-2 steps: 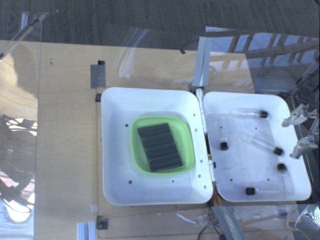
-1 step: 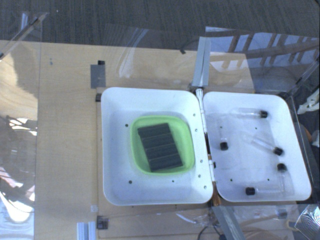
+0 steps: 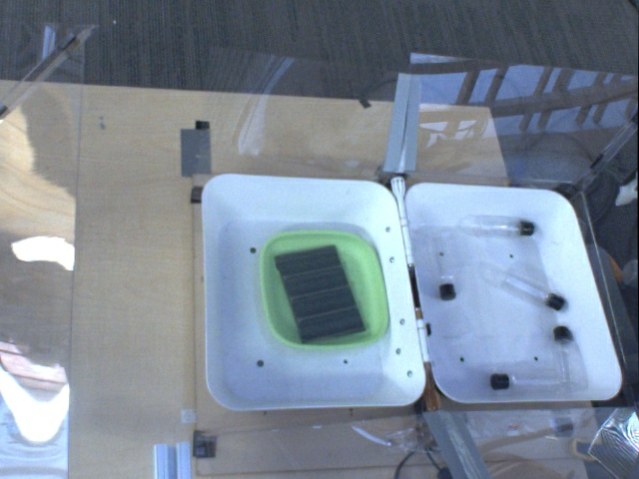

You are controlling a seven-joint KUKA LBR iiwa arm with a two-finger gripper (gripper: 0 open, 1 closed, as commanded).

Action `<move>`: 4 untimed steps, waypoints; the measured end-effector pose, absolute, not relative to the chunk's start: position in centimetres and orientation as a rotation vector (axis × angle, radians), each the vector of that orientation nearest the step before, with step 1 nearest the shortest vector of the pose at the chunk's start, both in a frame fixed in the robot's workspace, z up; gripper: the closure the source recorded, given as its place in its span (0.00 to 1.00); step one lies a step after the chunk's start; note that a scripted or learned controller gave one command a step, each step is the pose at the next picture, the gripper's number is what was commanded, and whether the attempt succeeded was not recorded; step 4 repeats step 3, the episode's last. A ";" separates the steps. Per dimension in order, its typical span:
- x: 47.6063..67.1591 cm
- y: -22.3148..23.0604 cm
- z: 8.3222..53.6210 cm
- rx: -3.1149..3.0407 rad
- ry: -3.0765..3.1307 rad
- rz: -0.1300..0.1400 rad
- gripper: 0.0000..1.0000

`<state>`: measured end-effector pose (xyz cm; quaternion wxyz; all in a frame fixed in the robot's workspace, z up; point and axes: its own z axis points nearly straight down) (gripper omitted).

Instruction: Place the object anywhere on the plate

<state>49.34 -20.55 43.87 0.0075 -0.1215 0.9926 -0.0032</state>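
On the side of the bench away from where the arm reaches in, the left bin (image 3: 214, 297) is a shallow white tray of smooth, glossy plastic with rounded corners. Sitting in its middle is the plate (image 3: 371, 285), lime green, square with soft rounded corners and a raised lip.

The object (image 3: 319, 293) lies flat on the plate, well inside the lip. It is a dark grey rectangular slab with a matte surface, crossed by grooves that split it into a few bands. Its long axis runs from the far edge of the bin toward the near edge, leaning a little toward the arm's side at the near end; the grooves run across its short way.

The right bin (image 3: 499, 194), touching the first along a hinge-like seam, is the same white plastic. Scattered in it are clear tubes (image 3: 526, 288) with black caps, lying at different angles, and a couple of small black caps (image 3: 446, 290) that seem to stand by themselves.

Both bins rest on a pale wooden bench (image 3: 120, 267) with a glare patch on it. A grey metal bracket (image 3: 403, 133) stands behind the seam.

Whether the gripper is open or closed, I cannot tell.
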 end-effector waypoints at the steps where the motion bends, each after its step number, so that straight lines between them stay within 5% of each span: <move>1: 49.5 -20.5 43.8 -0.330 3.110 -0.008 0.00; 4: 50.1 -20.5 43.8 -1.253 2.867 -0.014 0.00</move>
